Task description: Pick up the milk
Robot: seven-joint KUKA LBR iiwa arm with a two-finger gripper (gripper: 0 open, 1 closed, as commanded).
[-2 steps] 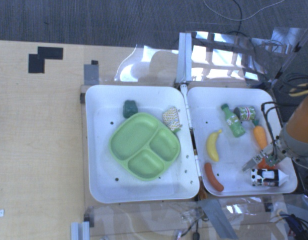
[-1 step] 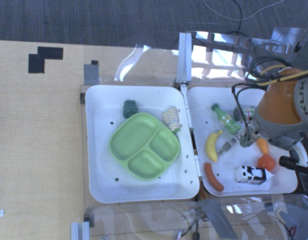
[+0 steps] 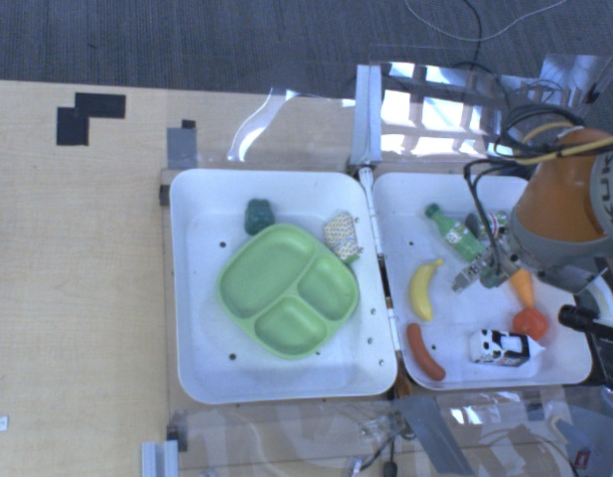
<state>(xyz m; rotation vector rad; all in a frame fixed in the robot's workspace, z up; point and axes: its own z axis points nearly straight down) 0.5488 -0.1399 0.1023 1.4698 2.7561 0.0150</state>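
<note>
End effector (image 3: 477, 271) first: we see it low over the middle of the right bin (image 3: 574, 371), just beside the green bottle (image 3: 453, 229) and the banana (image 3: 422, 289), and we cannot tell how it is set, because the wrist and its cables blur together at this slant. Nothing is visibly in its grasp.

We judge the task barely begun. Nearest the camera, the milk (image 3: 502, 347), a small white carton with black cow patches, lies on its side on the bin floor at the front edge, apart from the end effector and toward the near right corner. An orange-red piece of play food (image 3: 531, 323) sits just beside the carton's top right, and a red sausage (image 3: 425, 352) lies to the carton's left along the same front edge. A carrot (image 3: 524, 286) rests between the milk and the end effector, close under the arm's orange band (image 3: 567, 199).

We read what is left as nearly everything: travelling toward the front of the bin, coming down over the carton, closing on it and lifting it clear.

Further back, the left bin (image 3: 192, 366) carries a green divided plate (image 3: 289, 288), with a dark green block (image 3: 258, 216) and a patterned item (image 3: 342, 235) at its far rim. Beyond both bins, the pale wooden surface (image 3: 77, 266) gives way to dark carpet (image 3: 187, 18).
</note>
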